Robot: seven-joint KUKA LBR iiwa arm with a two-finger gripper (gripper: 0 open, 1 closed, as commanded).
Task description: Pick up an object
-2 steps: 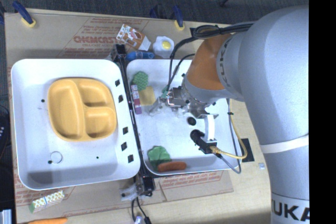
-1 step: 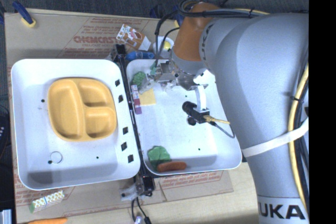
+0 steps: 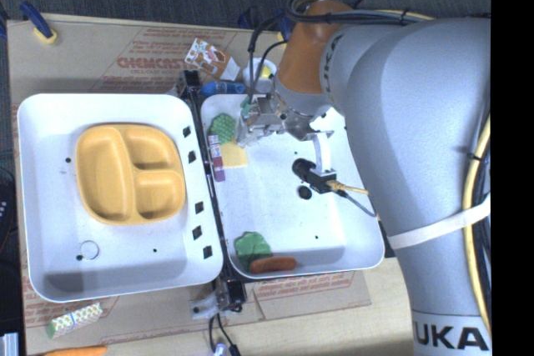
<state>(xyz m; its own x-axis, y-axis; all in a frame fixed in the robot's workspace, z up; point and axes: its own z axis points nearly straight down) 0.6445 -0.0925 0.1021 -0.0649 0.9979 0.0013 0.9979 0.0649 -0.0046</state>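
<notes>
My gripper (image 3: 253, 125) hangs low in the upper left corner of the right bin (image 3: 334, 242). Just to its left lies a green rounded object (image 3: 222, 127), and a pale yellow block (image 3: 235, 157) sits just below it. A thin purple stick (image 3: 217, 162) rests along the bin's left wall. At the bin's front edge lie a green leafy piece (image 3: 252, 245) and a reddish-brown sausage shape (image 3: 273, 264). The grey arm with its orange band (image 3: 307, 46) covers the bin's right side.
The left bin (image 3: 42, 263) holds a yellow divided tray (image 3: 130, 171). A black fitting with a cable (image 3: 314, 174) hangs from the arm over the right bin's middle. A snack packet (image 3: 205, 56) and a blue item (image 3: 222, 86) lie on the cardboard behind the bins.
</notes>
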